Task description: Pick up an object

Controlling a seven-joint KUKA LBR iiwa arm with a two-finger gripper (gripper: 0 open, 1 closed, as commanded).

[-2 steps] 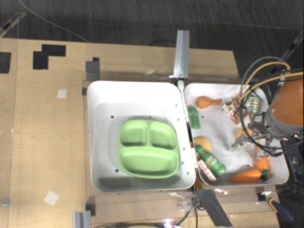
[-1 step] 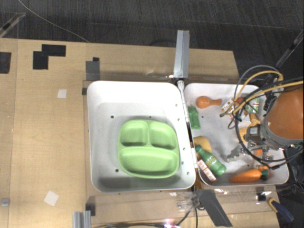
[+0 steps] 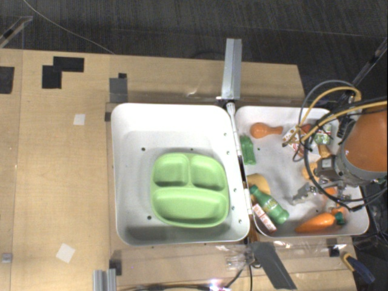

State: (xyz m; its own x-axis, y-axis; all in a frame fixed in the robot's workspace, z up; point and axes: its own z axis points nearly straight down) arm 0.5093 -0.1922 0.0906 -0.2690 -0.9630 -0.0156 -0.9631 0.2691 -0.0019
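Your gripper (image 3: 315, 190) hangs low in the right bin (image 3: 273, 115), but cables and the wrist hide its tips, so you cannot tell whether it is spread or pressed together. Just below it lies the orange carrot (image 3: 316, 223), and to its left the green bottle (image 3: 268, 205) beside a yellow piece (image 3: 257, 182). Farther left, in the other bin (image 3: 130, 162), sits the green divided plate (image 3: 189, 188); above the tool lies an orange pear-shaped toy (image 3: 265, 130).

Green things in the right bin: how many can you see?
2: a small green block by the left wall, and a green bottle lying lower down near the front-left corner. The arm may hide others.
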